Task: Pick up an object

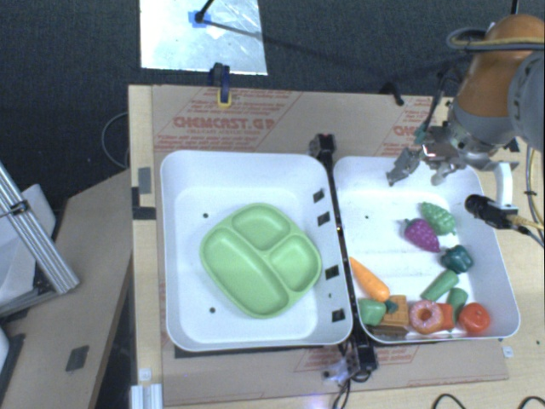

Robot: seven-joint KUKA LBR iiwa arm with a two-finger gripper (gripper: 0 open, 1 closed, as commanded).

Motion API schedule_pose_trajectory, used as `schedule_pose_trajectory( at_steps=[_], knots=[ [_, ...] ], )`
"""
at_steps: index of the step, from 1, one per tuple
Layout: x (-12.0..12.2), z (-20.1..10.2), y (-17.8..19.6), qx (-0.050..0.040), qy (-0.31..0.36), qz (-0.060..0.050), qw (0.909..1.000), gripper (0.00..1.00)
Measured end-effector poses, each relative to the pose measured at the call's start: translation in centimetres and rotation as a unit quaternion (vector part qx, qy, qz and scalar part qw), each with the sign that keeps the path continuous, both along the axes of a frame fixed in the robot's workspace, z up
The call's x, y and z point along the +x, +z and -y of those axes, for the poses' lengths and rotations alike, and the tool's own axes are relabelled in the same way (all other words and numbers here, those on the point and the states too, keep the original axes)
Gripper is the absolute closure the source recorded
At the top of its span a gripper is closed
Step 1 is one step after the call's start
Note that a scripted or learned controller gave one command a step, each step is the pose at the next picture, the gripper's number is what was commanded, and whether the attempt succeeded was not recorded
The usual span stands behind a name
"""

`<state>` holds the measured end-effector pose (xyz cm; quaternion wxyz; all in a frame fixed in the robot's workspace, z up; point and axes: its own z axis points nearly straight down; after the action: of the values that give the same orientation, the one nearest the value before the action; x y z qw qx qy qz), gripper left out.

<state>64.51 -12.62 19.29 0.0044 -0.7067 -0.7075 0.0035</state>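
Two white bins sit side by side on the surface (255,109). The left bin (183,194) has a green plate (260,260) lying flat in the middle, with three little sections in it. The right bin (375,194) has the toy food, all bunched up along the right side and the bottom of the frame, likely because they slid there. There is a purple grape bunch (421,233), a green bumpy fruit (437,216), a dark green pepper (457,258), a green pickle (439,285), an orange carrot (369,278), a pink donut (423,315) and a red tomato (473,316). The arm (498,71) comes in from the upper right of the frame. Its claw (423,166) hangs over the top edge of the right bin with its two fingers spread apart, and nothing is between them. It looks ready to go down for a toy. The green bumpy fruit and the grapes are the nearest ones, just below the claw in the frame, so one of those seems the easiest to grab.
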Motion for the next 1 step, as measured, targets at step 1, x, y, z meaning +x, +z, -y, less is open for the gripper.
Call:
schedule_pose_trajectory(
  at_steps=[1],
  knots=[
    [0.29,-0.02,0.77,-0.0008,0.001,0.006,1.0,0.0]
  ],
)
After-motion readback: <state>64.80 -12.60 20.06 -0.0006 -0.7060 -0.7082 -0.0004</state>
